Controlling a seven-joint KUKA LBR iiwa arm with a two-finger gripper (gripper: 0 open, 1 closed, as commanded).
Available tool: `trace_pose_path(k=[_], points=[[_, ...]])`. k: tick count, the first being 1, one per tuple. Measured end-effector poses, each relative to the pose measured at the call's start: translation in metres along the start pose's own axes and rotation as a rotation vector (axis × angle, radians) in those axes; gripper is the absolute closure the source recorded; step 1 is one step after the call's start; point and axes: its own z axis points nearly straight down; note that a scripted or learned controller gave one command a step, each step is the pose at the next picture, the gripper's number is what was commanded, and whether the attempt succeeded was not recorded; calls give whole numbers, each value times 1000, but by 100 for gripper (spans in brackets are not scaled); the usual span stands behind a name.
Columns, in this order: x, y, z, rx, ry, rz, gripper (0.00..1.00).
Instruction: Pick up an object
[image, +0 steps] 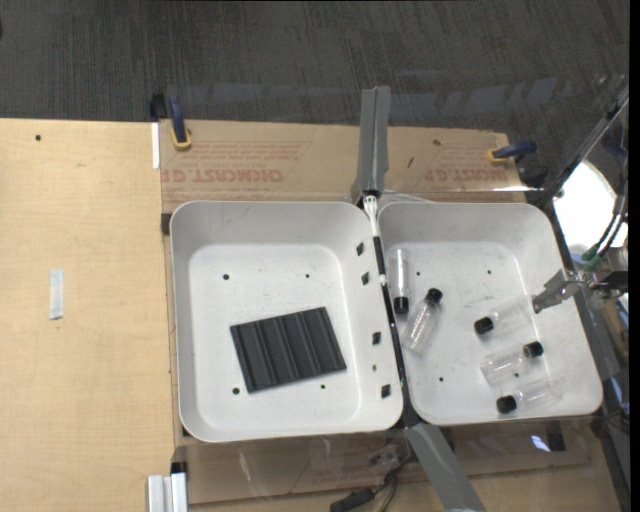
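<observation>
Since vials lie loose in right bin for picking, we see gripper over bin's right rim | fingers' state: can't tell | ribbed black mat left of bin.

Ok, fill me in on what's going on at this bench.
A robot arm is set to pick something out of two white bins. Its tool sits at the right edge of the right bin, holding nothing that can be seen. Five clear vials with black caps lie scattered in that bin. The left bin holds a dark ribbed pad, untouched.
</observation>
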Motion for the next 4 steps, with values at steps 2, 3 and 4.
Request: trace_pose_path(k=[2,3,4], points=[[19,97,149,-3,-1,-127,0],[19,97,140,-4,-2,-127,100],[68,76,23,-2,-2,-28,100]])
